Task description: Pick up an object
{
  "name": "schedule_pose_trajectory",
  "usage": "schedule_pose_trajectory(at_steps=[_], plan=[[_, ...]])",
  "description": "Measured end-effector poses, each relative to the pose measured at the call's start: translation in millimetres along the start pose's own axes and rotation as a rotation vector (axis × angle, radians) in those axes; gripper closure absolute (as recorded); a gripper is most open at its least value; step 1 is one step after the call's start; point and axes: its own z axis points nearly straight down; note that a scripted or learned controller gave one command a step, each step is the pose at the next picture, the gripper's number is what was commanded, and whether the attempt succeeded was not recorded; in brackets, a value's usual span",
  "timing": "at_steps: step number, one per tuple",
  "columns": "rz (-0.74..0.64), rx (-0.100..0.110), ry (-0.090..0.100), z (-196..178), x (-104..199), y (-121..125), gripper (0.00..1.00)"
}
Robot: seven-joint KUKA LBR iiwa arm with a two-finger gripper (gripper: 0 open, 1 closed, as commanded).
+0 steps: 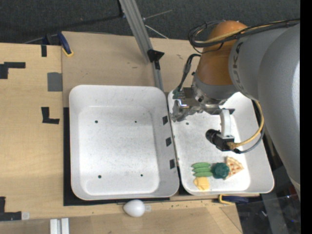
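The gripper [179, 110] hangs low over the far left corner of the right bin [258, 179], close to the rim where the two bins meet. Whether it is spread or pressed together I cannot tell, because the wrist and its metal fittings crowd that spot and the tip is small and dark against the rim. Nothing can be seen caught in it. Above it sits the orange band [219, 48] and the broad grey arm [273, 67], which comes in from the right and covers much of the right bin's far side. A black cable fitting [217, 138] hangs from the wrist over the middle of that bin.

The things to pick lie well apart from the gripper, in a small cluster at the near end of the right bin: a green ridged piece [200, 168], a yellow piece [202, 183] just beneath it, a dark green round toy [221, 170] touching both, and an orange wedge [235, 166] at its right. All rest on the bin floor.

The left bin [78, 130] shows its bare speckled floor. A white egg-shaped object [134, 208] lies on the bench outside both bins, at the near edge.

As I judge it, the pick is not yet done: no object is lifted, and the gripper stands at the opposite end of the bin from the cluster. Moving to an object, closing on it and raising it all remain.
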Motion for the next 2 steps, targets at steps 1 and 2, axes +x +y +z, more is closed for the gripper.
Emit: schedule_pose_trajectory(at_steps=[1,2], plan=[[0.000,0.000,0.000,3.4,48.8,12.4,1.00],[0.001,-0.002,0.000,-12.0,89.7,25.5,1.00]])
